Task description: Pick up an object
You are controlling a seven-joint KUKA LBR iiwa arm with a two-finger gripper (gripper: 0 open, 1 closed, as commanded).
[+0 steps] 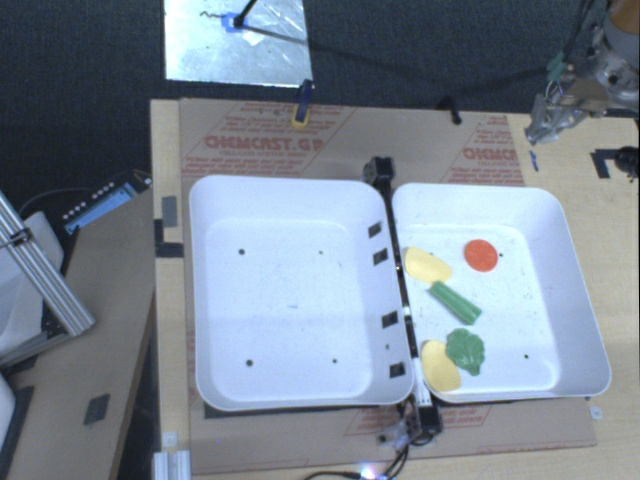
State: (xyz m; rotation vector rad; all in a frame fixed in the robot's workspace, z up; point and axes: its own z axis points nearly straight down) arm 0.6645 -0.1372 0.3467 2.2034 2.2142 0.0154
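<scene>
The right bin (560,268) holds several small toys. An orange disc (481,255) lies near its middle. A yellow piece (426,265) rests by the left wall, with a green stick (455,302) just below it. Lower down, a green leafy piece (466,350) sits against another yellow piece (439,366). My gripper (549,118) hangs at the upper right, above the bench beyond the bin's far rim, well away from all the toys. Nothing shows between its fingers.
The left bin (215,268) sits beside the right one, joined by a black hinge strip (392,268). A brown board (260,133) lies under both. A silver sheet (235,28) lies at the back, and a metal rail (40,268) at the left.
</scene>
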